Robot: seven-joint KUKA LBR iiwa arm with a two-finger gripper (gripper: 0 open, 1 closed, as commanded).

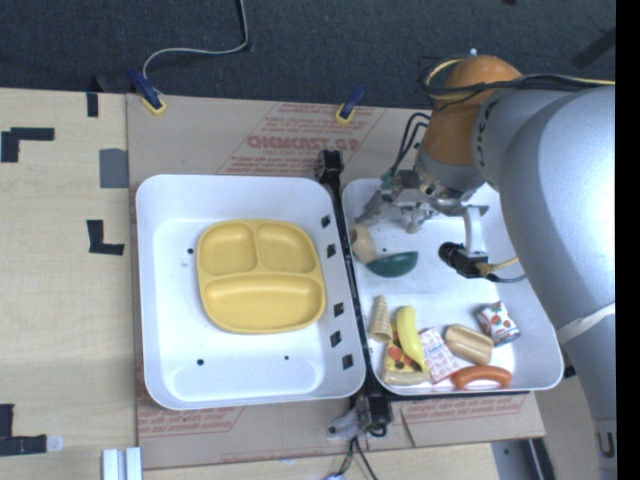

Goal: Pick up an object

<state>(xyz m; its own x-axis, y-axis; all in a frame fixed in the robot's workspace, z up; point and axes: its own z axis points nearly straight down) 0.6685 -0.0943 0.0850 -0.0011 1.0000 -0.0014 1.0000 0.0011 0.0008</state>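
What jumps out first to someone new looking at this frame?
The big grey arm with its orange band fills the right side, its gripper low over the right bin's upper left. Next, the yellow divided plate sits alone in the left bin, while toy food clusters along the right bin's near edge.

Light even and fairly bright, coming from overhead; no hard-edged shadows anywhere on the counter (60, 298). Left bin (170, 368) reads clean white, slightly blown near its rim, with a soft grey shade along the inner walls. Yellow plate (262, 274) shows a faint sheen, no hot glare. Grey arm (560, 198) carries a broad pale highlight down its casing and looms large and soft at the frame's right. Dark floor (330, 18) at top swallows detail. Overall image low-resolution, a little grainy; small items in the right bin (440, 283) blur at their edges.
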